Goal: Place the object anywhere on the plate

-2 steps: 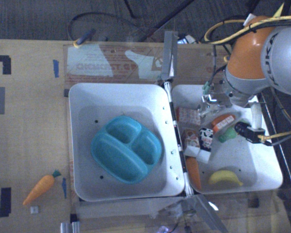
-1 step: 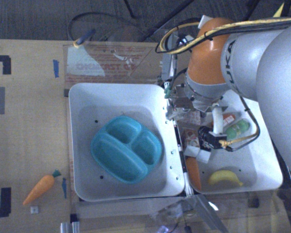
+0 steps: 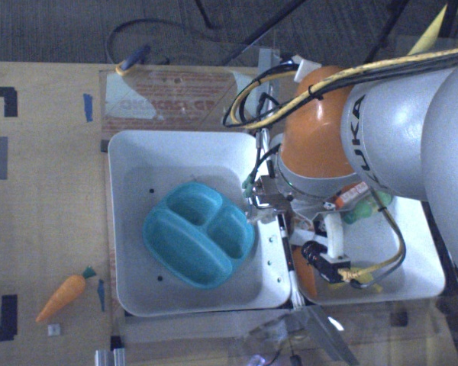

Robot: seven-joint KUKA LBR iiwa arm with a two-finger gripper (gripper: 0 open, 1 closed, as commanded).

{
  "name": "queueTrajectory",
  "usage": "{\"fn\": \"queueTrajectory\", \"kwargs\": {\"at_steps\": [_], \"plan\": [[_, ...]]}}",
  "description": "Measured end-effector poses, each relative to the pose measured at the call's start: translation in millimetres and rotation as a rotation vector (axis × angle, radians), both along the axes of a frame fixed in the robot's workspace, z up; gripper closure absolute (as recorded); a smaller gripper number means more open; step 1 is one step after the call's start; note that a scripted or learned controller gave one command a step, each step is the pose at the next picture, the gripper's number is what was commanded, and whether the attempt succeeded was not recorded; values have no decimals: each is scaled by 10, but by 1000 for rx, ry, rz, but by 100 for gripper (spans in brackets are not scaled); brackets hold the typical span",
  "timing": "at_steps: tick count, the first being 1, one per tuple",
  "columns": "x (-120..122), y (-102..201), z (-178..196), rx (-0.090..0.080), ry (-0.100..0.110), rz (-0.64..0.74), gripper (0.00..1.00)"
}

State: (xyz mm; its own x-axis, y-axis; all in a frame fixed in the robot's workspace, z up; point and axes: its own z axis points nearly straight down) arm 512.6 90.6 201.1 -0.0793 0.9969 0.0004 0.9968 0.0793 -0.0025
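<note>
seen from above, 2 shallow white bins sit side by side on a bench. the left bin [image 3: 130,204] holds a teal divided plate [image 3: 198,233] with nothing on it, so the placing looks not yet done. the arm's wrist hangs over the divide between the bins, just beside the plate's right edge. whether the jaws are spread or closed cannot be told. the object cannot be made out; a green shape [image 3: 359,212] and an orange shape [image 3: 307,277] peek out under the arm in the right bin [image 3: 412,273].
</note>
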Motion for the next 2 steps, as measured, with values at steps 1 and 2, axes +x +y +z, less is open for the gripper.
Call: {"fn": "queueTrajectory", "kwargs": {"at_steps": [1, 2], "plan": [[1, 218, 201, 0, -4, 86, 100], [363, 191, 1017, 0, -5, 291, 100]]}}
